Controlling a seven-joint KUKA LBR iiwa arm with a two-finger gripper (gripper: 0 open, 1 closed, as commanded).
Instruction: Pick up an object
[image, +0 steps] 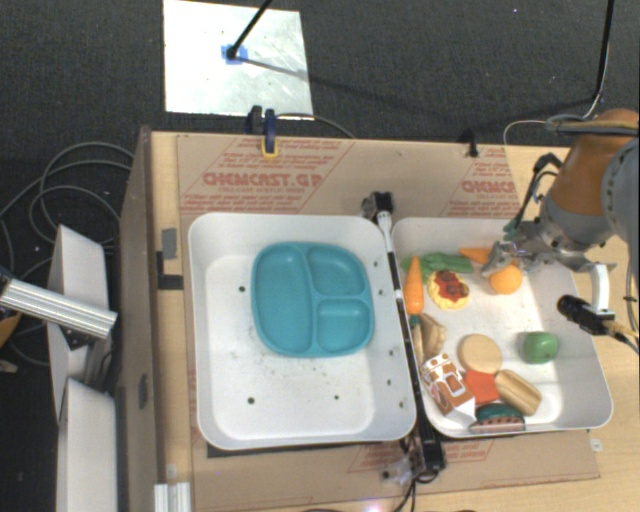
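In the camera view, two shallow white bins sat side by side on a desk (300, 165) covered with printed brown cardboard. The left bin (225, 300) carried a teal divided plate (312, 298), lying flat near the bin's middle. The right bin (590, 390) held a crowd of toy foods: an orange carrot (414, 285) lay lengthwise just beside the bin's left wall, a green leafy piece (445, 263) sat near the top, and a yellow round piece with a red top (450, 290) rested just below it. Further down were a tan round disc (480, 353), a red-orange block (483, 385) touching it from below, a small milk-carton-like box (445, 383) with red and white print, a brown bun-shaped piece (518, 391), and a teal item (497, 413) at the lower rim. A green ball (540, 346) lay apart toward the right side. The grey arm (590, 190) with its orange band reached in from the right, and the gripper (512, 262) was lowered into the upper part of the right bin, directly above an orange ball (506, 280) and touching or nearly touching it; whether it was released, clenched, or grasping the ball could not be told from this angle. An orange wedge (474, 255) lay just left of the gripper.
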